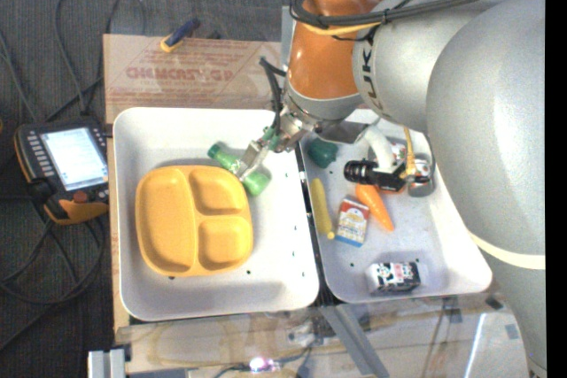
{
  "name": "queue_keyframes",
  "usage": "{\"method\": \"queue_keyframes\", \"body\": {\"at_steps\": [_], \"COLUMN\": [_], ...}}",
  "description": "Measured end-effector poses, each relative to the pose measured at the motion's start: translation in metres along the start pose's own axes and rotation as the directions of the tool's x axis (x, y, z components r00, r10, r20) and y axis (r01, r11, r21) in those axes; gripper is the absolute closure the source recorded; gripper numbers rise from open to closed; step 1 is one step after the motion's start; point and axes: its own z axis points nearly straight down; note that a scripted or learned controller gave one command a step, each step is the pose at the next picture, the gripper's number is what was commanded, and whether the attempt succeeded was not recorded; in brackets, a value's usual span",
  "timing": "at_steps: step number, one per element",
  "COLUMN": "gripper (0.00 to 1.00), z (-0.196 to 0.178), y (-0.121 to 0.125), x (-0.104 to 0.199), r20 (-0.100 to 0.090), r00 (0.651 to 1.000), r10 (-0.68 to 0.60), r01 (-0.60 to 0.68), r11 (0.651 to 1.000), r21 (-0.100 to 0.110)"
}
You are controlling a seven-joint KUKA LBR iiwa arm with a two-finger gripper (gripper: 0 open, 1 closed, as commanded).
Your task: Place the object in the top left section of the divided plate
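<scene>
From my seat the gripper (257,157) is down in the left bin (159,124), fingers pinched on a green dumbbell-shaped toy (240,167); one green end pokes out to its left, the other just below it. The yellow divided plate (193,219) sits right below-left of the gripper, the toy's lower end touching or overlapping its upper right corner. Off to the gripper's right, in the other bin (443,270): a carrot (376,205), small carton (352,221), yellow stick (321,208).

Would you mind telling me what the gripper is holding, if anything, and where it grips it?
The gripper appears shut on the green dumbbell, gripping its middle bar between the two ends.
</scene>
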Motion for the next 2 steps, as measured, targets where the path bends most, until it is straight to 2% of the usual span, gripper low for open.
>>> {"method": "queue_keyframes", "body": {"at_steps": [1, 2], "gripper": [0.0, 0.0], "z": [0.0, 0.074], "y": [0.03, -0.013], "x": [-0.026, 0.051], "r20": [-0.001, 0.014], "r00": [0.971, 0.997], "r10": [0.24, 0.077], "r01": [-0.24, -0.077], "r11": [0.971, 0.997], "r21": [0.0, -0.023]}}
